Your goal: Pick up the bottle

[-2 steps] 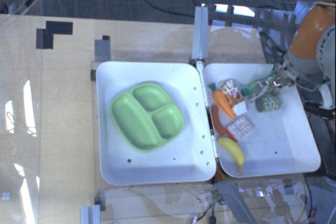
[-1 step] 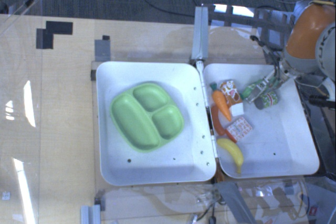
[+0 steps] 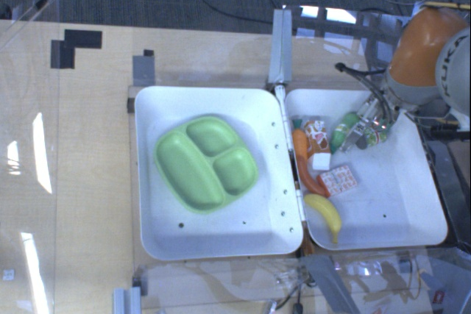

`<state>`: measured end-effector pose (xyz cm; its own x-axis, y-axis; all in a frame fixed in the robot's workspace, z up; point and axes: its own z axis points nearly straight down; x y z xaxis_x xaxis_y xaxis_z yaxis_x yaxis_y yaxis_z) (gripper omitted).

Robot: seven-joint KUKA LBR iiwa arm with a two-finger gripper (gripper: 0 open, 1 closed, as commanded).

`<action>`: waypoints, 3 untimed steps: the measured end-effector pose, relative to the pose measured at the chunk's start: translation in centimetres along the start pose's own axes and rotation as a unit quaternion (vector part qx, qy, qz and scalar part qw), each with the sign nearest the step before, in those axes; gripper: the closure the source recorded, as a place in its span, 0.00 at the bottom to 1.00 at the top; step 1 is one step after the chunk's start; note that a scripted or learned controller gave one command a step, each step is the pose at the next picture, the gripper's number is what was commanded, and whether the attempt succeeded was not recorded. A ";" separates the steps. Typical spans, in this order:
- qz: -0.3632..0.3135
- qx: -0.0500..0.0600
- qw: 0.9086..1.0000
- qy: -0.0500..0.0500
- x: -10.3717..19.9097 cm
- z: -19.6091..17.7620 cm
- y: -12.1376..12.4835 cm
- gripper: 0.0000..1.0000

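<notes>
The bottle (image 3: pixel 343 131) is green with a coloured label and lies on its side near the back of the right bin (image 3: pixel 412 224). My gripper (image 3: pixel 367 126) comes in from the right and sits low, directly over the bottle's right half, which it partly hides. The bottle's green left end sticks out past the gripper toward the bin's middle wall. The arm's orange band (image 3: pixel 423 48) rises over the bin's back right corner.
A carrot (image 3: pixel 300 158), a white block (image 3: pixel 321 162), a red patterned packet (image 3: pixel 338 180), a small snack pack (image 3: pixel 316 130) and a banana (image 3: pixel 325 214) lie along the right bin's left side. The left bin (image 3: pixel 154 232) holds a green divided plate (image 3: pixel 206 162).
</notes>
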<state>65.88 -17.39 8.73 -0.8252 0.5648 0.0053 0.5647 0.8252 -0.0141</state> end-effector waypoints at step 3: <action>-0.172 -0.009 0.985 -0.010 1.9 -13.4 2.4 1.00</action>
<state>65.79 -14.21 22.12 -0.9678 0.2514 -0.0135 0.2514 0.9679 0.0025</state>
